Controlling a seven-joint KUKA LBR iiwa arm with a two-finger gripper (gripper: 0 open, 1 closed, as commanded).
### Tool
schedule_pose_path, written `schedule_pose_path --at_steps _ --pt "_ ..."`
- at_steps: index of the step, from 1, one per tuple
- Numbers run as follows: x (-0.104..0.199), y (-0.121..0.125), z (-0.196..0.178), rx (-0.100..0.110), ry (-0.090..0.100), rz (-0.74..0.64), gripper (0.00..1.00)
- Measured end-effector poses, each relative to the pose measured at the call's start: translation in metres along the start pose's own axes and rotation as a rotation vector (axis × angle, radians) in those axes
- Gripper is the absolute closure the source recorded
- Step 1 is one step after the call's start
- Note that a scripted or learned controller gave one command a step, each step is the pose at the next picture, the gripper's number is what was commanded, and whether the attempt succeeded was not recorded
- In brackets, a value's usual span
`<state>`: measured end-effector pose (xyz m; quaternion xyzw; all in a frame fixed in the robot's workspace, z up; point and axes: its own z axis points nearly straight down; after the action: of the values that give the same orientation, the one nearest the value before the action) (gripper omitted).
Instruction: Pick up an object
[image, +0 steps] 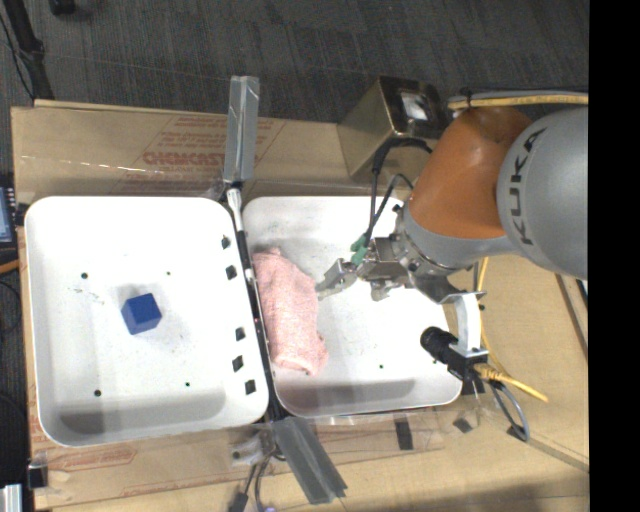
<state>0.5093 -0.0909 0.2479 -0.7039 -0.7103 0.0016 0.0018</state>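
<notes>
The two-finger metal claw (345, 274) hangs over the right shallow white bin (400, 390), its fingers spread apart and holding nothing. Just beside its tips, a rumpled pink cloth (288, 312) lies along that bin's left wall. A small blue cube (141, 312) sits in the left white bin (60, 300).

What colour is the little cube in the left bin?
Blue. The cube shows plainly in the camera view, alone on the white floor of its bin.
</notes>
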Motion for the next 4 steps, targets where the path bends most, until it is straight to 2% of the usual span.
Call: schedule_pose_path --at_steps 1,2,3,4 --pt "0.0 0.019 0.143 0.0 0.0 -0.001 0.0" --pt "-0.016 0.037 0.129 -0.001 0.0 -0.131 0.0" --pt "-0.024 0.088 0.154 -0.005 0.0 -0.137 0.0" --pt "-0.073 0.133 0.152 -0.008 -0.002 -0.061 0.0"
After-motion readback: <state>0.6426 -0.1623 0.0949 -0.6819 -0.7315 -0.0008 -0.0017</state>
